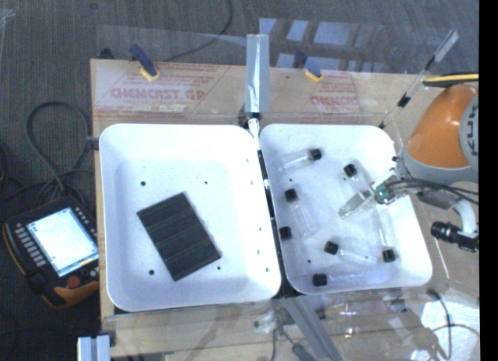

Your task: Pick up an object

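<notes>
Two white bins sit side by side, seen from above. The left bin (117,196) holds a dark ribbed pad (178,235) near its centre. The right bin (405,274) holds several clear vials with black caps, scattered; one vial (355,202) lies tilted right of centre. The arm (443,138), grey and orange, enters from the right edge, and its gripper (383,194) sits at that vial's upper right end, perhaps touching it. The view is too small to tell the gripper's state, or whether it grips anything. A good pick would centre over the vial's body, across its length, clear of neighbouring vials.
</notes>
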